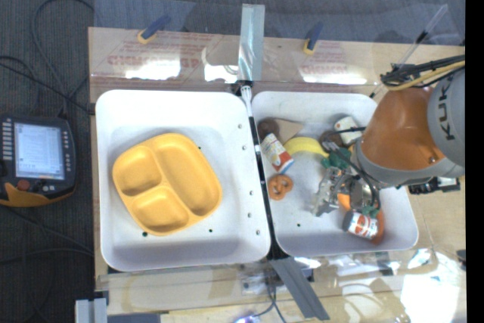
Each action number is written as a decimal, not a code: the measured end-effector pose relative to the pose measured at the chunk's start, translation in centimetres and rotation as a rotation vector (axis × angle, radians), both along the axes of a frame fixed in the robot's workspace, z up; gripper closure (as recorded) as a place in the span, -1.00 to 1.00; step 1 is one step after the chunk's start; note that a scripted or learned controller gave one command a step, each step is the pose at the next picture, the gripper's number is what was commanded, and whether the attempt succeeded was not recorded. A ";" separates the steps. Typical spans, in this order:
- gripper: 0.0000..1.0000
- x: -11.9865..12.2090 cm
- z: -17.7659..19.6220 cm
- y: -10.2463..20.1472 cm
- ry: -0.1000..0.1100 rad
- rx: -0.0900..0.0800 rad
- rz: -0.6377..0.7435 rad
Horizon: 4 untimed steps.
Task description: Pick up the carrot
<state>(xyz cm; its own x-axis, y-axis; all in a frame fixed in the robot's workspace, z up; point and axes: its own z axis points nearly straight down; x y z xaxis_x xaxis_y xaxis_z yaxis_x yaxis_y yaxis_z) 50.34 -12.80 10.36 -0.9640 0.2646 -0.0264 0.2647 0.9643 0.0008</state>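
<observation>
Orange stub of carrot (345, 201) lies just beside the grey two-finger gripper (330, 191) (whether open or closed, I cannot tell). Best descend squarely, avoiding the near red-labelled can (363, 224).

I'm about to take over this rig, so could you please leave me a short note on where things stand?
End effector: low in the right bin, among the clutter; open or shut cannot be told.
Carrot: an orange piece right beside the end effector, likely the carrot, partly hidden.
Nearby: banana, pretzel, can. Yellow divided tray lies in the left bin.
Done: approach.
Left: confirm grasp, lift the carrot.
</observation>
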 end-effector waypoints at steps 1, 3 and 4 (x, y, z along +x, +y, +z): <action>1.00 -1.1 -1.0 -2.1 0.005 0.005 0.049; -1.00 6.6 -1.2 2.2 0.010 0.001 0.077; 1.00 6.8 0.1 2.2 0.001 -0.002 0.079</action>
